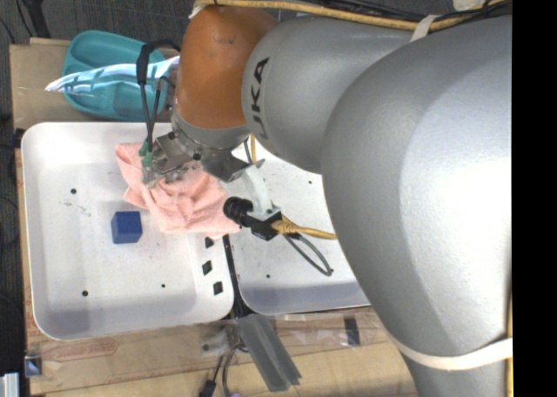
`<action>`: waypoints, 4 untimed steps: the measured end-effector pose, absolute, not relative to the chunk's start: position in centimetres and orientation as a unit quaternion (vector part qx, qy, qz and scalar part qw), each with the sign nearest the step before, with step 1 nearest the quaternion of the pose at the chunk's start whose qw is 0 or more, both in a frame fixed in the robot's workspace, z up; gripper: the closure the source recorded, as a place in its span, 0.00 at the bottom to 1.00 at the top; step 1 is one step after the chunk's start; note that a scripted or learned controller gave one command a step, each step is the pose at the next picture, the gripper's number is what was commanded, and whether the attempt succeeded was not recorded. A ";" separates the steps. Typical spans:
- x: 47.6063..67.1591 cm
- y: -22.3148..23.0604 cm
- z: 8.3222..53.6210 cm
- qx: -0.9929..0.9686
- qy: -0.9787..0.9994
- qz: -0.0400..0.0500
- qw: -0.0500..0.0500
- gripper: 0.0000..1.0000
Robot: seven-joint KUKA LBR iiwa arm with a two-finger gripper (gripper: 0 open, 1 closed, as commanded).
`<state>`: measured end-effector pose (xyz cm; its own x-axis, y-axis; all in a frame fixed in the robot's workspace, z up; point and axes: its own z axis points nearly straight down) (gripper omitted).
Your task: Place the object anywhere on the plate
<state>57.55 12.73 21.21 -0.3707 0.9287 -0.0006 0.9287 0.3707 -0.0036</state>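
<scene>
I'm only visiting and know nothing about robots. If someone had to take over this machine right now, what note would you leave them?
Gripper: down over the pink cloth in the left bin; whether it is open or shut can't be seen from here.
Things: blue block lies loose on the left bin's floor, beside the cloth. I can't make out a plate from this view.
Done: nothing placed yet, as far as can be seen.
Left: get hold of the object, then set it on the plate.
</scene>
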 end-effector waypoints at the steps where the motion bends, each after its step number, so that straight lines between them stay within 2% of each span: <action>1: 59.4 17.8 14.2 -0.662 -0.750 0.003 0.001 1.00; 2: 55.7 15.5 19.0 -0.672 -0.741 0.003 0.001 1.00; 3: 48.5 13.3 20.7 -0.627 -0.779 0.002 0.001 1.00; 4: 55.2 11.8 18.3 -0.656 -0.754 0.002 0.001 1.00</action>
<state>55.22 11.80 18.31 -0.1383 0.9904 -0.0015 0.9904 0.1383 -0.0039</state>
